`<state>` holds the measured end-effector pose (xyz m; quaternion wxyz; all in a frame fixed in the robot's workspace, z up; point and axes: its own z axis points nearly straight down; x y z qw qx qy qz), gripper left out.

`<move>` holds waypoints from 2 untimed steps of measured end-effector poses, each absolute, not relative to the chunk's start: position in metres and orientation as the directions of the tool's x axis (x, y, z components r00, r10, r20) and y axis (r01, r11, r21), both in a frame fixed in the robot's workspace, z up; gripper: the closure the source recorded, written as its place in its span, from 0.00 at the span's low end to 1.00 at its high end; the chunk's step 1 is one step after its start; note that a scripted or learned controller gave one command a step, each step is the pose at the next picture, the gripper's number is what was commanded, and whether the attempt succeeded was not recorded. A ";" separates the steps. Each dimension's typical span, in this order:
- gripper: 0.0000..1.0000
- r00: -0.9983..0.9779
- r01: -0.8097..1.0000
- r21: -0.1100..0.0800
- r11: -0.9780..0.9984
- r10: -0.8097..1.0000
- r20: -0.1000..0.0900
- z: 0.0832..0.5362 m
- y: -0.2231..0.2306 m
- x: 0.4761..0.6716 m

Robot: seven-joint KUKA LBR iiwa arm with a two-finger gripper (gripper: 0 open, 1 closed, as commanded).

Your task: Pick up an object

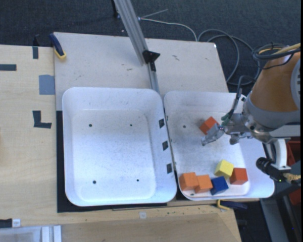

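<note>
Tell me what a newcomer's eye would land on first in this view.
Probably the grey and orange arm reaching in from the right, its gripper low over the right bin, right beside a lone orange block. Next, the bright cluster of orange, yellow, blue and red blocks along that bin's near edge.

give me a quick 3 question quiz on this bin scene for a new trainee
1. True or false: the red-orange block near the gripper lies in the right bin.
2. Multiple choice: what colour is the block wedged between the orange blocks and the red block at the right bin's near edge? A) green B) blue C) purple
3. Fill in: the yellow block sits just beside the ____ block, on that block's left in the camera view.

Key
1. True. It lies apart from the cluster, further up the bin.
2. B. The blue block sits there, just below the yellow one.
3. Red.
</note>
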<state>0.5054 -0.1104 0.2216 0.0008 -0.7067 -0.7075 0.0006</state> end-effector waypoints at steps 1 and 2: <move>0.00 -0.003 1.000 -0.006 0.003 1.000 0.000 0.115 -0.102 0.570; 0.00 0.003 1.000 -0.029 -0.003 1.000 0.006 0.089 -0.150 0.634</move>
